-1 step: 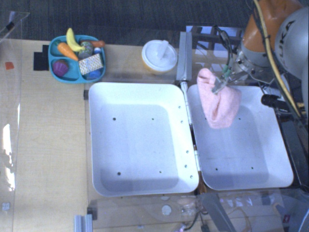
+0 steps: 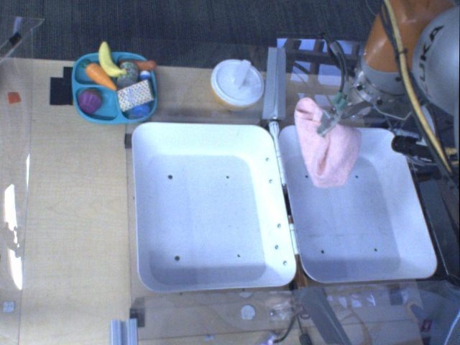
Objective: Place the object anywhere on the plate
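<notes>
Claw (image 2: 335, 115) grips pink cloth (image 2: 327, 148) over right bin (image 2: 402, 257)

We take this for a robotics lab. A wooden bench (image 2: 65, 214) carries two white bins (image 2: 208, 207), set side by side and joined by a metal rail (image 2: 272, 85), a fixed test rig rather than household furniture. An industrial arm (image 2: 417, 42) with loose cables (image 2: 402, 63) reaches in over the right bin. A blue tray (image 2: 115, 88) of toy food, banana (image 2: 108, 60) and carrot (image 2: 99, 75) among it, serves as practice props. A clear panel (image 2: 18, 157) stands along the bench's left side, and dark carpet (image 2: 180, 9) lies beyond.
</notes>
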You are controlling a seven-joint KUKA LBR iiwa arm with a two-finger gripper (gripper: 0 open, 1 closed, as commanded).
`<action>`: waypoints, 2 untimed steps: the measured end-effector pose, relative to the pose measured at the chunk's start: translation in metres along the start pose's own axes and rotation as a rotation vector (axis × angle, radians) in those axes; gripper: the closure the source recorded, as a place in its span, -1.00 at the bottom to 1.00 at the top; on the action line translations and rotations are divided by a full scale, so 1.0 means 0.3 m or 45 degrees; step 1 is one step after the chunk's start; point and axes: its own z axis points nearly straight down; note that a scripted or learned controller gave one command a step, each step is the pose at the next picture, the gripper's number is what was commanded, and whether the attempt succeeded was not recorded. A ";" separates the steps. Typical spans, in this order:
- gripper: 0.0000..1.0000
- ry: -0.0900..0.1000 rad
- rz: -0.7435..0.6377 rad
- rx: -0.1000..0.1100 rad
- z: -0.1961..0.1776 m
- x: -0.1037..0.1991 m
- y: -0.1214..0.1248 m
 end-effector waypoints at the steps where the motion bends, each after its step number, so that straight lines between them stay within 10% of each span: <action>1: 1.00 0.003 -0.514 -0.002 -0.020 0.200 0.016; 2: 1.00 0.004 -1.027 -0.003 0.014 0.382 0.041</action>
